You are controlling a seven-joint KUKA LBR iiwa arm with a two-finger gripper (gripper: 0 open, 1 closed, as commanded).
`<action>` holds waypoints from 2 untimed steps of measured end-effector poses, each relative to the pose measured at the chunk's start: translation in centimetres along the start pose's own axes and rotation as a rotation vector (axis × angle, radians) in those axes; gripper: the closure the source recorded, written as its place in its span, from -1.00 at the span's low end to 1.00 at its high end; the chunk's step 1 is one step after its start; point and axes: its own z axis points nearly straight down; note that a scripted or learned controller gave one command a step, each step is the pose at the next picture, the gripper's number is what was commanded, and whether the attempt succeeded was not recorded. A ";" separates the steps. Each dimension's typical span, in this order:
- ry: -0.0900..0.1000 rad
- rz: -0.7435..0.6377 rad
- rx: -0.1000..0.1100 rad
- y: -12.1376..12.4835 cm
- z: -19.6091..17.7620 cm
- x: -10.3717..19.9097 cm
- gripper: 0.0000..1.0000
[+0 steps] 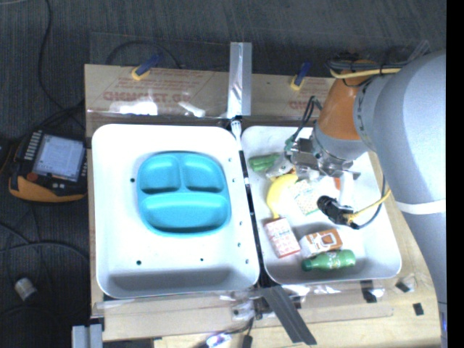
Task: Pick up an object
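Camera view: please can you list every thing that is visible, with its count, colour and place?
Bins: two, white, side by side on the bench.
Divided plate: one, light blue, in the left bin.
Bottle: one, green, lying at the near edge of the right bin.
Small box: one, red and white, right bin, left of the bottle.
Small carton: one, orange and white, just above the bottle.
Banana-like item: one, yellow, middle of the right bin.
Green item: one, far left corner of the right bin.
Handheld device: one, black and orange, on the floor to the left.
Arm: one, grey with orange band, over the right bin.
Gripper: one, low among the items.
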 end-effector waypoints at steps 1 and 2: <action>0.001 0.040 -0.005 -6.5 -0.1 -1.7 -1.00; -0.002 0.041 -0.012 -6.3 -1.3 -1.9 1.00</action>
